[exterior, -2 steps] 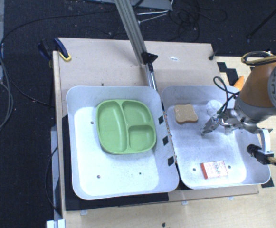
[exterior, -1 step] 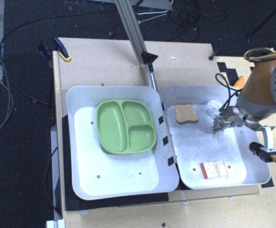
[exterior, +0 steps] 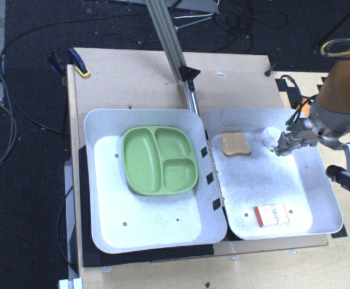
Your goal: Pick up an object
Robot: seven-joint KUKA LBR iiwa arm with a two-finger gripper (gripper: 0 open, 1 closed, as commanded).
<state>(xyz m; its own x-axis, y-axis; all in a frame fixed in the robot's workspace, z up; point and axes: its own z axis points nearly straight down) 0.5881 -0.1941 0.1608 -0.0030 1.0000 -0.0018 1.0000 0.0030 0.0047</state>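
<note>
step: reach, gripper (exterior: 281,147) hung by white lump (exterior: 270,136) in right bin (exterior: 319,191) | jaws: cannot tell | next: likely descend, close

Green divided plate (exterior: 161,160), tan bread slice (exterior: 235,144), red-white box (exterior: 270,215), white bins (exterior: 319,221).

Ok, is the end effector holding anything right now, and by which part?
Cannot be told. The end effector sits low in the right bin, right against a small white object, but no grip shows.
</note>
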